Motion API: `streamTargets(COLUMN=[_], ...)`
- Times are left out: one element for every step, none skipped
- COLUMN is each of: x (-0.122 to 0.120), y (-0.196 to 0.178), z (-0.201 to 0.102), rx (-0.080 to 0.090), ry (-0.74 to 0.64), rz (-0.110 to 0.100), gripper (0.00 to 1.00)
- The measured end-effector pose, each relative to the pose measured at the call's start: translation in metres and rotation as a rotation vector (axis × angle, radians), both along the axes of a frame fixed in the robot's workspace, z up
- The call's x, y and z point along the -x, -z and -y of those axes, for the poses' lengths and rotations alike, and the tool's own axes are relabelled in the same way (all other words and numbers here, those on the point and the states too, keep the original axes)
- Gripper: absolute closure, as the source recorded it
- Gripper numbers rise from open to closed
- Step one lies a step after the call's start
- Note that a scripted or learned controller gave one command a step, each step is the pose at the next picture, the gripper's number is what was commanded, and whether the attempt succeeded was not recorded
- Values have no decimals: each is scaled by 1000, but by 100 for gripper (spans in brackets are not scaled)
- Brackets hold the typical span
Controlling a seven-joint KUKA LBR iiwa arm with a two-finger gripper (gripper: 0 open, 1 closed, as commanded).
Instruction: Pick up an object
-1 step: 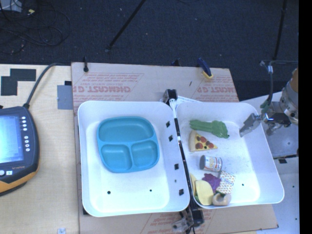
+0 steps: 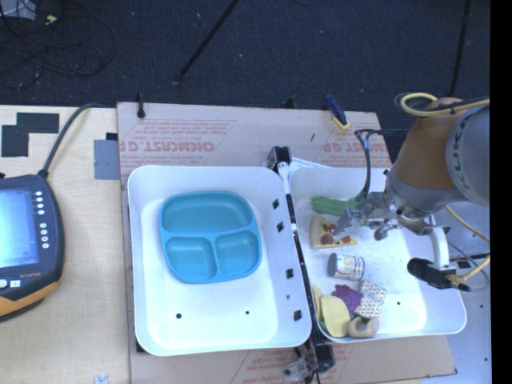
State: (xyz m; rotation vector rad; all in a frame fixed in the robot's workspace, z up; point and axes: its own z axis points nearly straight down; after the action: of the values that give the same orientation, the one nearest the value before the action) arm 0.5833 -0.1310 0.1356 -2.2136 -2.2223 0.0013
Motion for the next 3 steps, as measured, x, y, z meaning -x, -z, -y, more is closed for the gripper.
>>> streamTargets(x=[-41,-60,-61], y=[45,48,-49], z=[-32,-46,-1], rx=[1,2,4], ry=[3,4,5], rz=[8,2,5], gripper=[0,0,0])
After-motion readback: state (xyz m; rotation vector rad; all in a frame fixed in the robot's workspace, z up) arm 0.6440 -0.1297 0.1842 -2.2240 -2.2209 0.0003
